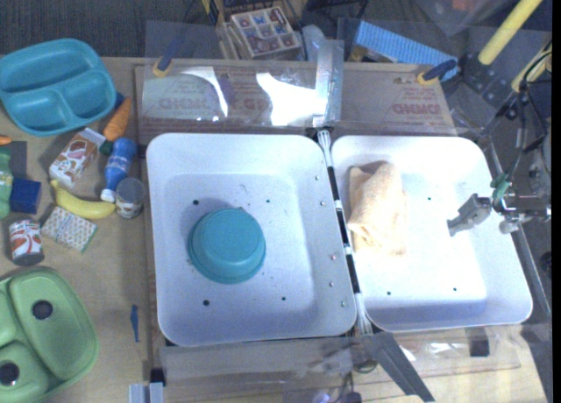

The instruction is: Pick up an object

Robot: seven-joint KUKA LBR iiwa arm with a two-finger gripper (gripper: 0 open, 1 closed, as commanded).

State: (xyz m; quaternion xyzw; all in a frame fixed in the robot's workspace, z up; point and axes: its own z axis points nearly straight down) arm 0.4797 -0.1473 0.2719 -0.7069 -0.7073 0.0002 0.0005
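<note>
Camera view. Two shallow white bins sit side by side on the bench. The left bin (166, 173) contains one teal bowl (227, 244), placed upside down on the bin floor slightly toward the left wall and the near edge.

The right bin (456, 152) contains one crumpled tan cloth (377, 207), lying against the left wall and running from the far left corner toward the middle of that wall.

The gripper (462, 216) is positioned over the right bin, near its right wall and about midway between the far and near edges. It is well apart from the tan cloth. Nothing is visible between the fingers. How far the fingers are spread cannot be determined at this resolution.

On the bench to the left of the bins: a blue divided tray (58, 84) at the far left corner, a banana (81, 203), a small carton (74, 157), a blue bottle (117, 165) and a small can (130, 196) just beside the left bin. A green tray (44, 331) occupies the near left corner.
</note>
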